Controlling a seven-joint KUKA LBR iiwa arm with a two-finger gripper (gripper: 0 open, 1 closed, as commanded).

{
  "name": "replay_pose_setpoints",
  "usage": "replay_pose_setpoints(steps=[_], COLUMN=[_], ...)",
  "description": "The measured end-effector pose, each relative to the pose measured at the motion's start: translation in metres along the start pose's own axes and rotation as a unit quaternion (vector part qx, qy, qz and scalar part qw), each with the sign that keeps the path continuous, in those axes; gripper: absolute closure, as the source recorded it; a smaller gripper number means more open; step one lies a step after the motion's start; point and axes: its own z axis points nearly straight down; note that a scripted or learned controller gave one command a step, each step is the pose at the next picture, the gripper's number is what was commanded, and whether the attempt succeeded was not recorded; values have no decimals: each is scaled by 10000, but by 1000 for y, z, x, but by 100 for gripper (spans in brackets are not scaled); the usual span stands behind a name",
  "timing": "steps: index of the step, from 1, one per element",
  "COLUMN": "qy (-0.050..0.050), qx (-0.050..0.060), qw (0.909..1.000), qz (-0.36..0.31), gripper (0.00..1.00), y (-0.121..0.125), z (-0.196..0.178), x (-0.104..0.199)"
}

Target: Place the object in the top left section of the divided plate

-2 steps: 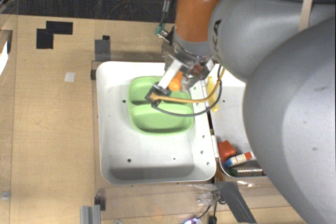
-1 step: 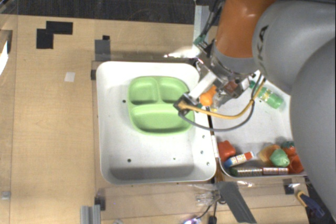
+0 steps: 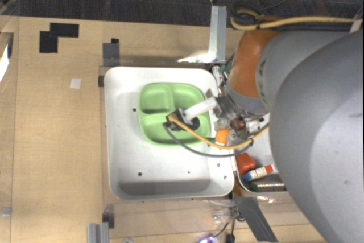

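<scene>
The green divided plate (image 3: 162,98) lay in the left bin (image 3: 128,173), toward its upper right. The gripper (image 3: 230,124) hung just past the plate's right rim; whether it was wide or narrow could not be told. 1 small orange object (image 3: 222,135) showed just below it, beside the plate. A red thing (image 3: 245,163) lay in the right bin (image 3: 243,182).

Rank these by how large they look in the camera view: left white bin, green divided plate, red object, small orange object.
1. left white bin
2. green divided plate
3. red object and orange object: both small and partly hidden by the arm, so not ranked.
</scene>
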Motion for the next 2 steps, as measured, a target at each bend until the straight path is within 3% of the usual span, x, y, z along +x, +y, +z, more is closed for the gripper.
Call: replay_pose_setpoints(steps=[1,2], qy=[13,23], qx=[1,-6], qw=[10000,9997], qz=[-88,-247], gripper=[100,100], y=[-12,-7], z=[23,-74], x=[126,42])
